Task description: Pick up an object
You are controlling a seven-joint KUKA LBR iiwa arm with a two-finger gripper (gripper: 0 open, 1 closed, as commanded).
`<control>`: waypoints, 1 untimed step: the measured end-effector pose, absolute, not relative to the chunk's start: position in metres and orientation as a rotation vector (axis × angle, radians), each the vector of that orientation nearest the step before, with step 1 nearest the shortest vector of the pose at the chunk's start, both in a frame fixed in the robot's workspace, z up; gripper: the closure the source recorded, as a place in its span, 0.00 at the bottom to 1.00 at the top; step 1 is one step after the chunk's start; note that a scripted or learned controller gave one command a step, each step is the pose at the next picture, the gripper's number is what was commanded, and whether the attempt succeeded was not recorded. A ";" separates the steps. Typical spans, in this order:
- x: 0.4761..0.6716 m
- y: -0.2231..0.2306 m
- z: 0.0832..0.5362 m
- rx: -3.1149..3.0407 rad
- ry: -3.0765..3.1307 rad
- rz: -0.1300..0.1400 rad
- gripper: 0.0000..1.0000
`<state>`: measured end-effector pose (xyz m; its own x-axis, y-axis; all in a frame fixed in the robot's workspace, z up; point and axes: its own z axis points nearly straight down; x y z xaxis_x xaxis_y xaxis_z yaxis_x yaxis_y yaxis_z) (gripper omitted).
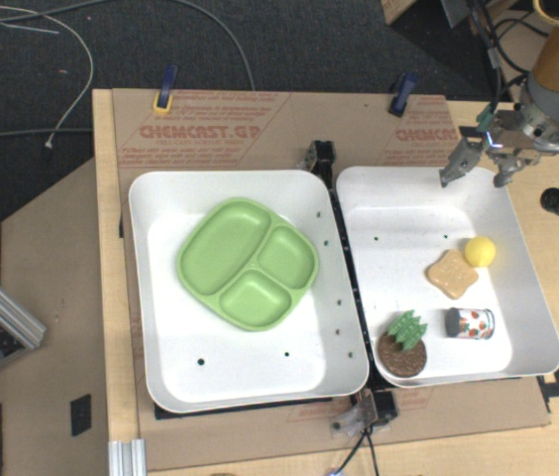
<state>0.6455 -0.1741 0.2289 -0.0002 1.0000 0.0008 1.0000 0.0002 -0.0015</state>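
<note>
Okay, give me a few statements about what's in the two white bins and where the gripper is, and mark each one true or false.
1. The green three-compartment plastic plate lies in the left white bin. True.
2. The small yellow ball sits on the green plate. False: it lies in the right white bin, beside the tan toast-shaped piece.
3. The two-finger gripper is open over the right bin's far edge, holding nothing. True.
4. The small potted plant with green leaves is in the left bin. False: it stands at the right bin's near edge.
5. The small white can with red spots lies on its side. True.
</note>
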 end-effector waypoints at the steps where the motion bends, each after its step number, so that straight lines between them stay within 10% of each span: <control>1: 0.646 -0.174 0.229 -2.220 -2.221 0.000 0.00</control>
